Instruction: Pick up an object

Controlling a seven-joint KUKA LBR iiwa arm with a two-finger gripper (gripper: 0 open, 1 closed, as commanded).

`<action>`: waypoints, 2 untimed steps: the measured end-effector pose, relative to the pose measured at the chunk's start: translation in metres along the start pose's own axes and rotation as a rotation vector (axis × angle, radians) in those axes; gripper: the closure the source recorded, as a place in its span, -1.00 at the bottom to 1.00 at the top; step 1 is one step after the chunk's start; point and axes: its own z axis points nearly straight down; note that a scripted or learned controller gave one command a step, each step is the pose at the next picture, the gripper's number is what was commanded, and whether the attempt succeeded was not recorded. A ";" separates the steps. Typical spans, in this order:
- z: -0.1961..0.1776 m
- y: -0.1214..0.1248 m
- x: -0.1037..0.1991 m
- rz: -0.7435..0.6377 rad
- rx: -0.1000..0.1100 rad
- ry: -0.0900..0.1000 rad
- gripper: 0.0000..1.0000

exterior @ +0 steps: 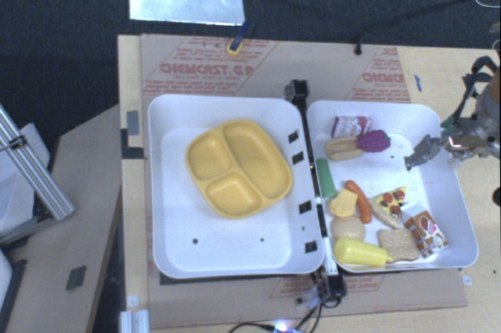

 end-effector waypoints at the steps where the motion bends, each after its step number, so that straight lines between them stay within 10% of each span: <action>1: -0.005 0.002 0.000 -0.002 -0.009 -0.002 -1.00; 2: 0.053 -0.003 -0.007 0.000 -0.004 -0.001 -1.00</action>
